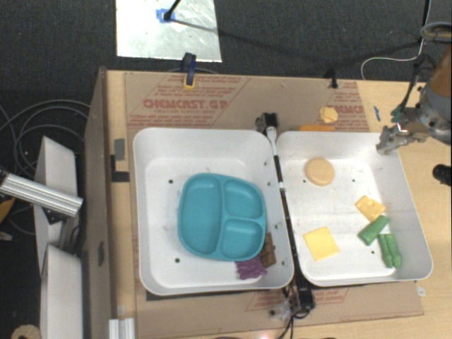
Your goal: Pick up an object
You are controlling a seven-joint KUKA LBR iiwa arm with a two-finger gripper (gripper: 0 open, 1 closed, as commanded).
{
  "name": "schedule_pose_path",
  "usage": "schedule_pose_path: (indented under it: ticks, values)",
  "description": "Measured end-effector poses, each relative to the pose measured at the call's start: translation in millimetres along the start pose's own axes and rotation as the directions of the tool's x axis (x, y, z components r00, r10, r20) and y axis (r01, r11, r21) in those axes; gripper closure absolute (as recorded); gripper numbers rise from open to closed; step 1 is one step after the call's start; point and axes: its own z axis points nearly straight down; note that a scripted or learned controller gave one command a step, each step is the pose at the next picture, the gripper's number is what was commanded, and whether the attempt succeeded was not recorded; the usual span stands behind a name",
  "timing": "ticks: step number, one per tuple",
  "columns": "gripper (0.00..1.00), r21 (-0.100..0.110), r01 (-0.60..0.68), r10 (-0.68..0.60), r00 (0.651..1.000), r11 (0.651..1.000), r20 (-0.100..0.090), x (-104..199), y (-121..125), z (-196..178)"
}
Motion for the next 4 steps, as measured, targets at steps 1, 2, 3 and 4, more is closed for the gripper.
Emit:
schedule_pose_path:
  ticks: [1,2,3,4]
  values:
    - [1.0,0.002,0.008,-0.008,1.0,1.0,-0.004,21.3,41.4,8.0]
    - [1.0,0.001,0.01,-0.01,1.0,1.0,-0.001,19.5,40.7,-3.8]
    - [1.0,0.006,0.009,-0.008,1.0,1.0,-0.006,74.3,41.5,-15.9]
    - [1.0,0.002,0.01,-0.01,1.0,1.0,-0.003,71.4,42.3,-27.1]
